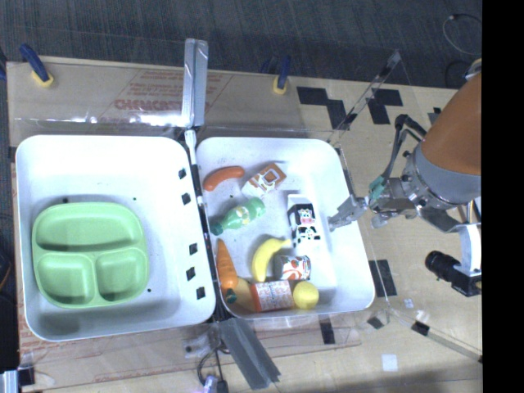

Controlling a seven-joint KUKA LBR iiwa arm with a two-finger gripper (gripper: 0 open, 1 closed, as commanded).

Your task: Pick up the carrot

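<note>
Faintly, we see unreadable red print upper left; carrot (225,265) lies lower center; gripper (342,217) at right bin's (357,256) rim, grip state unclear.

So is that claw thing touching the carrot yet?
Apart. The camera view shows the gripper over the right bin's right rim, while the carrot lies along that bin's left wall, with the banana and a small carton between them.

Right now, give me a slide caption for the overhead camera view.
Carrot lies along the right bin's left wall among toy food while the claw hangs over that bin's right rim.
</note>
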